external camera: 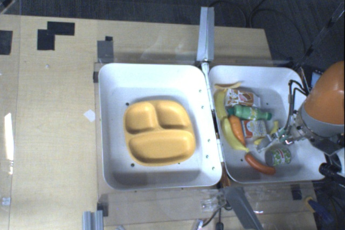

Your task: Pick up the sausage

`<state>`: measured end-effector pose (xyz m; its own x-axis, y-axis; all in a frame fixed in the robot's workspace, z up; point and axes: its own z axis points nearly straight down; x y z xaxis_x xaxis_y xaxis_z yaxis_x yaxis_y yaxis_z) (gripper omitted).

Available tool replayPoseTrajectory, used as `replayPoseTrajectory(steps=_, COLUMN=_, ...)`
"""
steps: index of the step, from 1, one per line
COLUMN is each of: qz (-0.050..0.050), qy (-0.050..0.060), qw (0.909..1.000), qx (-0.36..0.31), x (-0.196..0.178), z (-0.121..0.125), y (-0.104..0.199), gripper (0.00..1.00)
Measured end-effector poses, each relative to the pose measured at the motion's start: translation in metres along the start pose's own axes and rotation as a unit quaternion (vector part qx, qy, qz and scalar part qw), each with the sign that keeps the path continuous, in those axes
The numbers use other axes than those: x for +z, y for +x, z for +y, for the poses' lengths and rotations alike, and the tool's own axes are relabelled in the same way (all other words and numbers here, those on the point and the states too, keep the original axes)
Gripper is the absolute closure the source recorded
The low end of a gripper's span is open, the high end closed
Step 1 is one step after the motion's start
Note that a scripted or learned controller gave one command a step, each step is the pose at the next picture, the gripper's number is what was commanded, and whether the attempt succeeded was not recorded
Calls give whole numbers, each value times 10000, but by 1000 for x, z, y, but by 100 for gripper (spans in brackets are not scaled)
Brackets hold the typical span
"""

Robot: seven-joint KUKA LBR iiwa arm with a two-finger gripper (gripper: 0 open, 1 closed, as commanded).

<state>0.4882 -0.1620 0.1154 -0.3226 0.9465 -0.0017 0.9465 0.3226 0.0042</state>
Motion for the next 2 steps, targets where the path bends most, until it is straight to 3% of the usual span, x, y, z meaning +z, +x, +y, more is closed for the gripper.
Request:
replayPoseTrajectory(steps=1, qz=-1, qy=-8, qw=9994, qx=332, x=22, z=13, y=35, gripper=0)
replayPoseTrajectory(steps=2, qz=-70, qy=-66, qw=9855, qx=-1692, x=24, z=23, y=52, gripper=0)
